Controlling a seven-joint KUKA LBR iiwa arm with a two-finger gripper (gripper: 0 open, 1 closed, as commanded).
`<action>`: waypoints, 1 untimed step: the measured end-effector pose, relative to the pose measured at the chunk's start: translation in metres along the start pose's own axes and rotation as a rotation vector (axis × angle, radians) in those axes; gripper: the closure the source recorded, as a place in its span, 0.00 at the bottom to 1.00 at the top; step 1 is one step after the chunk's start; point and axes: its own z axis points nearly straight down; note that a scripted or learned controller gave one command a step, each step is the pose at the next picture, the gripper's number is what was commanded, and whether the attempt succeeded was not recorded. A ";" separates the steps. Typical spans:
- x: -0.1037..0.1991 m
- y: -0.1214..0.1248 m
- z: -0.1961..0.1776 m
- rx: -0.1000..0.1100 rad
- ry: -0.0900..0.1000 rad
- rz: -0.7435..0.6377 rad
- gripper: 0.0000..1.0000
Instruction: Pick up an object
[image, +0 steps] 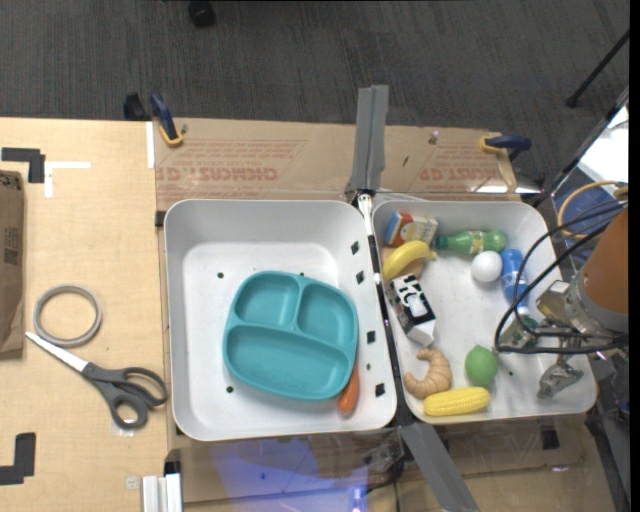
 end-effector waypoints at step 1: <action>-0.005 -0.003 0.000 0.000 0.000 -0.094 0.00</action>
